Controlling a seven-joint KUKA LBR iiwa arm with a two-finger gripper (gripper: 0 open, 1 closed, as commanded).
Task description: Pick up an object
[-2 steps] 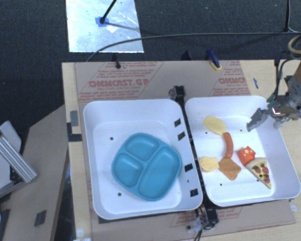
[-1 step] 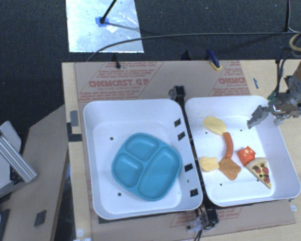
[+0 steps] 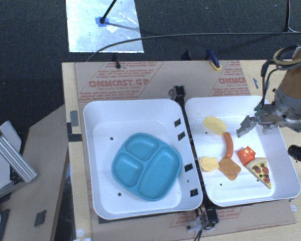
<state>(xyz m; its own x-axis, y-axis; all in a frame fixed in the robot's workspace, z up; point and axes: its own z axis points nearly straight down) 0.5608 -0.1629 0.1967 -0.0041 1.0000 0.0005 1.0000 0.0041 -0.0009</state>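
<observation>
over the right bin (image 3: 289, 183), near its far right edge, the gripper (image 3: 247, 126) is hovering above the white floor with its fingers spread apart, holding nothing. the grey arm (image 3: 290, 97) is reaching in from the counter's right side. inside this bin, toy food is lying loose: a yellow piece (image 3: 214, 124) toward the far left, an orange sausage (image 3: 228, 144) near the middle just beside the gripper, a red block (image 3: 246, 154) touching a pizza slice (image 3: 260, 171) toward the near right, a pale yellow chip (image 3: 209, 164) and a brown toast piece (image 3: 229, 168) near the left wall. the left bin (image 3: 101, 195) is carrying a blue divided plate (image 3: 146, 166), sitting at its middle.
</observation>
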